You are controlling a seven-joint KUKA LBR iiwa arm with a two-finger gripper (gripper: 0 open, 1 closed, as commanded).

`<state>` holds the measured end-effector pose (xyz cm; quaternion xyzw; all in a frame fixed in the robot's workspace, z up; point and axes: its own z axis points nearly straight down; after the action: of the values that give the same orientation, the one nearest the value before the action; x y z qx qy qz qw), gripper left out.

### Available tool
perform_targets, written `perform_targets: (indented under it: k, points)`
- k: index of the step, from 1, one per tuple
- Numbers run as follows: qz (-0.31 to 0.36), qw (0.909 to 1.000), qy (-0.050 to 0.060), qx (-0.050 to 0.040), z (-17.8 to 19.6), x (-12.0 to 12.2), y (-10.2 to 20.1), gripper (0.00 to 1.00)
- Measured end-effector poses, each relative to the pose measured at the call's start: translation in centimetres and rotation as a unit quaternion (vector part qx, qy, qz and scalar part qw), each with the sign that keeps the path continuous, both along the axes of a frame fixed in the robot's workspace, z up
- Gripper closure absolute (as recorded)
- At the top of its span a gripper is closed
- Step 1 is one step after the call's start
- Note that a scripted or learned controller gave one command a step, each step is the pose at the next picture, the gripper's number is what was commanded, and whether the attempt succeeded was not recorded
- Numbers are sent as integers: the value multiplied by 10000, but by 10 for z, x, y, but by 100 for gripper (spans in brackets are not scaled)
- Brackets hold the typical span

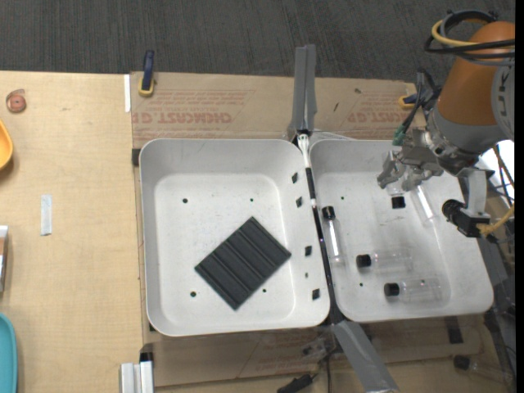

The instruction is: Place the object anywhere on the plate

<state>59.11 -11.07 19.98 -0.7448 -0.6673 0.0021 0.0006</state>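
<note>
Vials [401, 289] lie below gripper [399, 188], well apart.

The arm [479, 64] is cut off at the right edge; end effector [401, 178] fingers indistinct.

Desk [65, 219]: light wood surface.
On desk: brown cardboard sheet [221, 105] under two white bins.
Left bin [155, 244]: beside right bin [467, 277], their edges touching.
Desk's left edge: small white strip [46, 215].
</note>
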Motion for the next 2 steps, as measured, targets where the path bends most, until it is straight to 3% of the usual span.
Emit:
perform_targets:
  k: [1, 2]
  points:
    - [-3466, 9380, -2, -17, 13, 67, 68, 100]
    - [-2614, 9652, 3, -14, 23, 54, 160, 100]
